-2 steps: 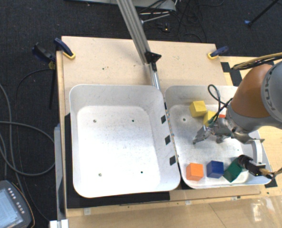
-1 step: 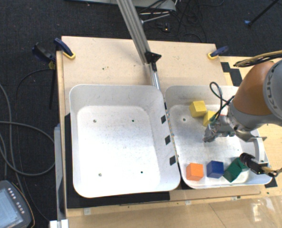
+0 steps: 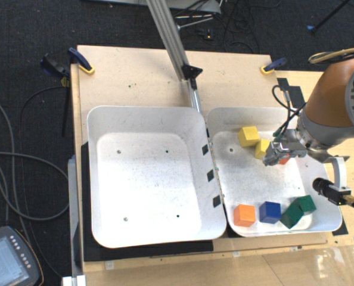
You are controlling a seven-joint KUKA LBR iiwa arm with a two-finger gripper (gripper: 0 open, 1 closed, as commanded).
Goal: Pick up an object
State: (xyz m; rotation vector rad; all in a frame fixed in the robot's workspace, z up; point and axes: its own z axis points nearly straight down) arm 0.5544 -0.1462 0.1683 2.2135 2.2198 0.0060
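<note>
The gripper (image 3: 276,155) hangs low over the upper middle of the right bin (image 3: 232,177), reaching in from the right. A yellow block (image 3: 248,136) lies just to its left, and a second yellow piece (image 3: 261,148) sits right against the gripper's left side. A small red object (image 3: 282,160) peeks out beneath the gripper. Along the bin's near edge lie an orange block (image 3: 244,214), a blue block (image 3: 270,212) and two green blocks (image 3: 298,210).
The left bin (image 3: 144,174) stands beside the right one, with a dark divider strip between them. A metal pole (image 3: 168,28) slants down from the top toward the bins. Clamps grip the bench's back corners.
</note>
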